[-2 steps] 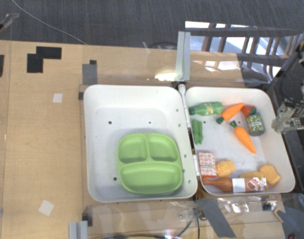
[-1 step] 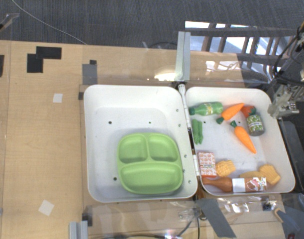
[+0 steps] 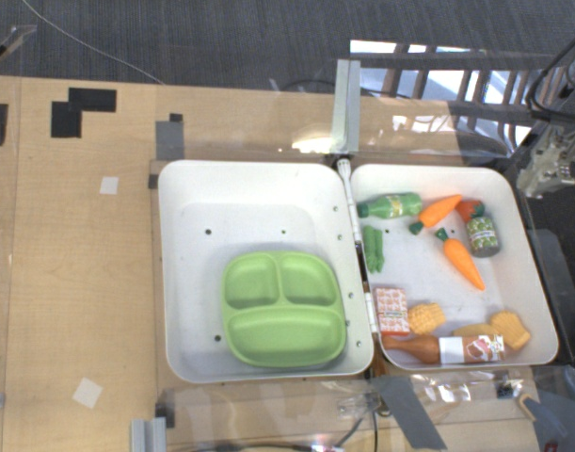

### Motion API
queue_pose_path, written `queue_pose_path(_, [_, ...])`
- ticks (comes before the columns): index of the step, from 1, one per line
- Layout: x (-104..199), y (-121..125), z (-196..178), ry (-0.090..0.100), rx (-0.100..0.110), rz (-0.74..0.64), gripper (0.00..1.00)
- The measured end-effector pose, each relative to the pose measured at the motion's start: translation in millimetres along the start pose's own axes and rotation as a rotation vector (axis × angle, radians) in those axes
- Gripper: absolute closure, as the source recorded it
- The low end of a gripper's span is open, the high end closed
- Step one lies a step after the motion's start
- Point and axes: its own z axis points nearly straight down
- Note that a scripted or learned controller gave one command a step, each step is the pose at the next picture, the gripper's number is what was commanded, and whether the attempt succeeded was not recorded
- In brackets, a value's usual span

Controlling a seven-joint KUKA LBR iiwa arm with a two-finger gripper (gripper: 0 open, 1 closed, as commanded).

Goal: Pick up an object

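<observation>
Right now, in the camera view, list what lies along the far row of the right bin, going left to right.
Green bottle → orange carrot → small dark jar with a red cap. A second carrot lies just nearer, between the first carrot and the jar, so I leave it out of the order.

Wooden bench [image 3: 71,281], centre of frame, bearing two shallow white bins side by side: left bin [image 3: 171,281] holding a green three-compartment plate [image 3: 282,309] in its lower half; right bin [image 3: 515,252] just beside it, rims touching. Black tape patches [image 3: 80,109] at the bench's upper left, two small pale squares [image 3: 109,185] further down the left side, and a grey metal upright [image 3: 347,106] above the join of the bins. Dark grey carpet [image 3: 221,26] across the top of the frame, crossed by a thin pale cable [image 3: 80,40] at upper left.
</observation>
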Motion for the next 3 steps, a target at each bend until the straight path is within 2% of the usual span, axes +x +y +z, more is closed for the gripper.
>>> queue_pose_path(1, [-75.0,13.5,2.1,0.004,-0.002,0.018,1.0])
queue_pose_path(2, [-80.3,-6.3,18.0,0.002,-0.001,0.156,1.0])
queue_pose_path(3, [-81.9,-6.8,6.3,0.001,-0.001,0.203,1.0])
